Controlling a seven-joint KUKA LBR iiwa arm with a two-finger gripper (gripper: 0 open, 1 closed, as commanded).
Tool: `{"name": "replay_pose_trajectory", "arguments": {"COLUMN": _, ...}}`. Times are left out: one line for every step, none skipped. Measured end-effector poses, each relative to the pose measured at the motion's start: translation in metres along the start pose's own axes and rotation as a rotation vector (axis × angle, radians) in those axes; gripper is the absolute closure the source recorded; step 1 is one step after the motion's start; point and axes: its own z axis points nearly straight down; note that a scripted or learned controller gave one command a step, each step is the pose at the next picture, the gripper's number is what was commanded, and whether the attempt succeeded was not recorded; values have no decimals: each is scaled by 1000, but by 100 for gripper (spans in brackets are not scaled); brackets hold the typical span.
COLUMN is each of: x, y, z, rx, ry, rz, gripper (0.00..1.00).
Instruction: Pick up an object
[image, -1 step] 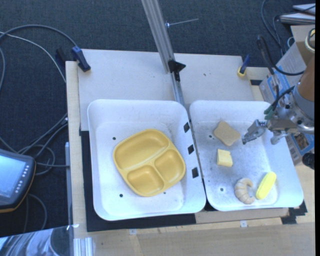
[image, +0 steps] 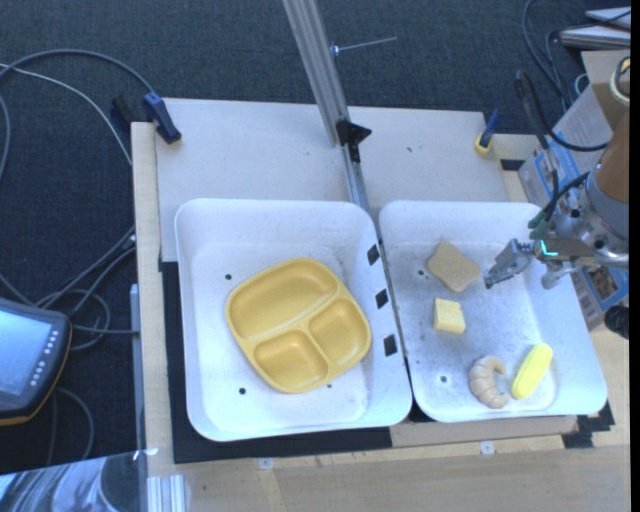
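Tan bread slice (image: 453, 267), just left of the gripper's (image: 528, 265) wide-spread empty fingers, wants a centred, straddling descent.

the arm (image: 612, 190) is running off the picture at 3 o'clock, so just its wrist end is showing. the jaws (image: 528, 263) are looking small and blurred; whether they are open is not readable. a dark screen device (image: 28, 360) at 9 o'clock is being cut by the left edge. the metal post (image: 318, 60) is leaving the frame at 12 o'clock. the table (image: 300, 140) is having its near edge hidden under a blurred shiny strip (image: 70, 485) at 7 o'clock.
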Motion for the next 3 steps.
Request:
{"name": "replay_pose_trajectory", "arguments": {"x": 2, "y": -3, "z": 63, "rx": 8, "ry": 2, "rz": 1, "gripper": 0}}
{"name": "replay_pose_trajectory", "arguments": {"x": 1, "y": -3, "z": 126, "rx": 8, "ry": 2, "rz": 1, "gripper": 0}}
{"name": "replay_pose_trajectory", "arguments": {"x": 2, "y": -5, "z": 179, "rx": 8, "ry": 2, "rz": 1, "gripper": 0}}
